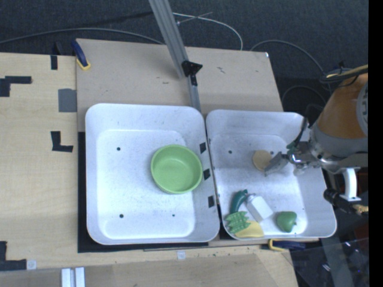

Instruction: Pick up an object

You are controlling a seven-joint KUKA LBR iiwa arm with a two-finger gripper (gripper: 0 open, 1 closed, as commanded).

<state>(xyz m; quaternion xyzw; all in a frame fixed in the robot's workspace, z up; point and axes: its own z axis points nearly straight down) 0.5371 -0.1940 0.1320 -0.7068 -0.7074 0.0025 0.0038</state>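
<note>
In the right bin [311, 208], a tan round object [260, 159] lies near the middle. My gripper [279, 162] reaches in from the right and sits low, right against that object's right side. Along the bin's front lie a dark green brush-like item [239, 200], a white block [260, 208], a light green ridged piece [237, 222] on a yellow item [254, 231], and a green rounded object [286, 220]. Nothing is visibly held.
The left bin [108, 160] holds a green bowl [176, 169] near its right side. A grey pole [170, 28] slants down from the top to the divide between the bins. The arm's orange band [344, 109] rises over the right bin's far right edge.
</note>
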